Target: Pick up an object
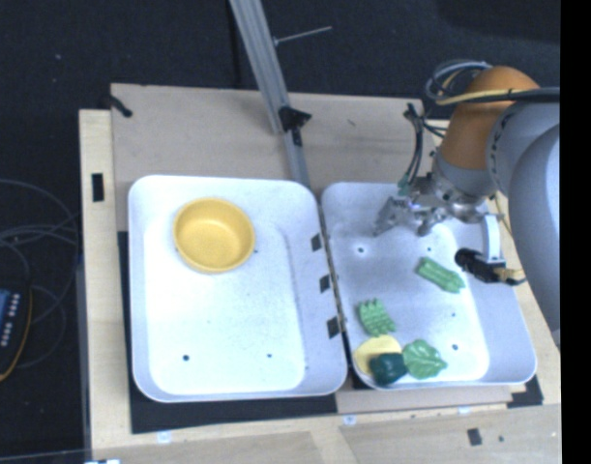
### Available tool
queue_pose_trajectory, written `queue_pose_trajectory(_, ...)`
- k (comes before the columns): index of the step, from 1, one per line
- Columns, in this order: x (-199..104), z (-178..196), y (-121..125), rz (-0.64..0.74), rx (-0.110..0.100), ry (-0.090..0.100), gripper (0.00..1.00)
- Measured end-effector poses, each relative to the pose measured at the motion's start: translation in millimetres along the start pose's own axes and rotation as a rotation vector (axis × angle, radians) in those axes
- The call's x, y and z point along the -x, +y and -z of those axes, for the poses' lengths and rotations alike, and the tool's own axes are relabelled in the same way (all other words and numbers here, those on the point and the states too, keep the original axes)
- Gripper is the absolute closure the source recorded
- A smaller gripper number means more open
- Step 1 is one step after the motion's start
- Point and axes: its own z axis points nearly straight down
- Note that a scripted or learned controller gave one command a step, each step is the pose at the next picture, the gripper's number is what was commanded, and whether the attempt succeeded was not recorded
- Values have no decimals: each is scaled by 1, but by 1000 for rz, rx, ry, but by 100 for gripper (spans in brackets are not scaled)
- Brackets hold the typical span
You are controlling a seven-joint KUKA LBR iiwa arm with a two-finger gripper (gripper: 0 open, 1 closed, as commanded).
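Four green and yellow pieces [401,346] lie below the tool [403,217].

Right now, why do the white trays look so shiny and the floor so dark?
In the camera view, light from above washes out the left bin and the right bin, and the dark floor soaks it up. The yellow bowl stays clear, while the green toys look soft and blurry.

Robotics lab: bench [208,133] with twin white bins [150,288] (cables, teach pendant [3,322] alongside).
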Motion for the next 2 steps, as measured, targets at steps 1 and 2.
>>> queue_pose_trajectory(1, 1, 14, 1, 0, 5, -1, 100)
queue_pose_trajectory(2, 8, 75, 2, 0, 9, 0, 100)
